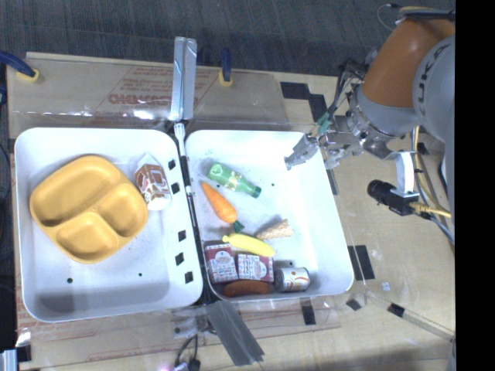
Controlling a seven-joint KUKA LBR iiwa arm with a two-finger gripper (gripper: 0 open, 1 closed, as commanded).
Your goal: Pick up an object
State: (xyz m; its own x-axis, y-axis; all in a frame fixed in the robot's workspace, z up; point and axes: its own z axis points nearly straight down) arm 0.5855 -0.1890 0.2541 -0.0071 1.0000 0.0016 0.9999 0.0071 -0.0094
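Observation:
My gripper [315, 157] hangs over the far right corner of the right bin [329, 230], open, with nothing between its fingers. Below and to its left in that bin lie a green bottle [232, 180], an orange carrot [220, 201], a yellow banana [249, 244] and a pale crumbly piece [274, 229]. Along the bin's near wall sit a red printed box [238, 267], a brown sausage [247, 287] and a small can [292, 279]. The bottle is the closest of these to the gripper, well apart from it.
The left bin [46, 284] holds a yellow divided plate [89, 207] and a brown-and-white packet [153, 184] against the divider. A metal bar [184, 79] stands upright behind the bins. Cables and a black fitting [390, 195] hang off the arm at right.

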